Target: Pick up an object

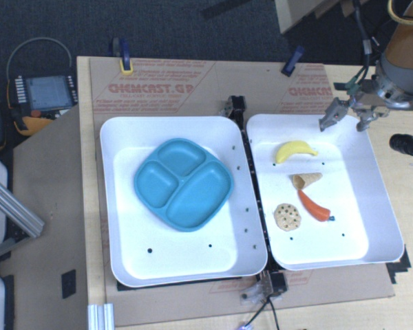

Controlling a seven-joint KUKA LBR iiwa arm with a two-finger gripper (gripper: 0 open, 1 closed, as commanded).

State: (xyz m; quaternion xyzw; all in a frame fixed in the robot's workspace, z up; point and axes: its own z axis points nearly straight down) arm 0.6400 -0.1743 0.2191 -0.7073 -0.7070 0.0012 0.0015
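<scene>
Risk: my open gripper (347, 117), empty near the right bin's (378, 184) far edge, could nudge the banana (295, 150) aside.

banana (295, 150), cone (307, 180), carrot (314, 206), cookie (287, 216)

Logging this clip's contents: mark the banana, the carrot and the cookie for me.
banana (295, 150), camera view, middle of its yellow curve.
carrot (313, 207), camera view, middle of its orange body.
cookie (287, 216), camera view, centre of its speckled top.
</scene>
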